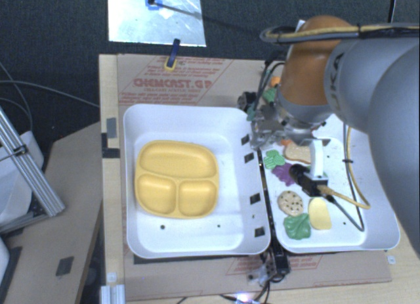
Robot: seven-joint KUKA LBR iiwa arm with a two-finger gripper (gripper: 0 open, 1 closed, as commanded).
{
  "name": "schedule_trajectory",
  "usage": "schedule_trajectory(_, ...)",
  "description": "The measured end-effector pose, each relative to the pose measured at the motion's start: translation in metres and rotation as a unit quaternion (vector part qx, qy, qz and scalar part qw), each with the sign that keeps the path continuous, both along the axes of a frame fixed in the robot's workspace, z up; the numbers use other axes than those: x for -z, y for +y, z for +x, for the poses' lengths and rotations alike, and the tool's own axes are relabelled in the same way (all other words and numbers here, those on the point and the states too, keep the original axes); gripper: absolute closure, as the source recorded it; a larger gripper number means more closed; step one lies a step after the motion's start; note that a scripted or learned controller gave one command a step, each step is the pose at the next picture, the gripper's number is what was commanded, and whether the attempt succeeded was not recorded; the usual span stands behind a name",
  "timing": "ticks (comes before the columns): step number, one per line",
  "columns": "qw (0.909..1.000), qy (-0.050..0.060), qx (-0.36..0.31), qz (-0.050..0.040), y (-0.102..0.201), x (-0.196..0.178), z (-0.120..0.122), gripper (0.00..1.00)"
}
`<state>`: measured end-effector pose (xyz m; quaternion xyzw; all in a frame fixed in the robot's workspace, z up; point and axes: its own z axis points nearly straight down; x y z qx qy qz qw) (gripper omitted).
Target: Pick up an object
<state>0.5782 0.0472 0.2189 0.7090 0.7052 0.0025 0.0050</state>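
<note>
The right bin (375, 234) holds several toy foods. A brown bread slice (299, 153), a small green piece (272, 160) and purple grapes (283, 174) lie near its left wall. Closer to the front are a chocolate-chip cookie (290, 202), a green leaf (297, 226) and a pale yellow piece (319, 215). My gripper (283, 137) hangs low over the bin's upper left part, just above the bread slice and next to a small orange bit (289, 143). The wrist and arm hide the back of the bin.
The left bin (197, 117) holds a yellow three-compartment plate (176, 178). Both bins rest on cardboard (177, 83). A blue and yellow tool (172, 54) lies behind them, below a shiny sheet (157, 7). A metal frame (26, 171) stands at the left.
</note>
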Motion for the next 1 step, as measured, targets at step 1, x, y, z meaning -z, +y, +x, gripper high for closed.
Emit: schedule_trajectory(1, 1.0000, 0.008, -0.003, 0.0019, 0.0060, 0.0369, -0.0525, 1.00)
